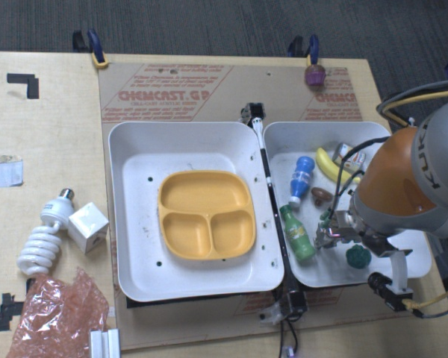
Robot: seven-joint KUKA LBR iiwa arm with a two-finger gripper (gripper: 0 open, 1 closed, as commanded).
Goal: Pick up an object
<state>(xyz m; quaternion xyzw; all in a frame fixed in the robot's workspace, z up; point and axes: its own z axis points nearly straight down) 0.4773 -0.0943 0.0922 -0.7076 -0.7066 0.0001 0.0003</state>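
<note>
Reaching arm: the grey KUKA arm with its orange band (392, 174) comes in from the right and hangs over the right bin (284, 136).
Gripper: the gripper (330, 233) sits low in the right bin, just right of the green bottle and left of a dark green ball; its metal tip is small and dark against the bin floor.
Claw state: I cannot tell how far apart the jaws stand, and nothing is seen between them.
Green bottle: the green bottle (296, 233) lies on its side along the left wall of the right bin, cap toward the top of the view.
Blue bottle: the blue bottle (301, 177) lies tilted above the green one, near it.
Banana: a yellow banana (330, 166) lies right of the blue bottle, partly under the arm.
Brown piece: a small brown object (321, 195) rests between the banana and the gripper.
Green ball: the dark green ball (358, 256) lies near the front of the right bin, just beside the wrist.
Left bin: the left bin (131, 200) holds a yellow divided tray (207, 215) with three compartments.
Bench, left side: a spiral light bulb (45, 237), a white cube (88, 227) and crumpled pink wrap (56, 315) lie outside the bins.
</note>
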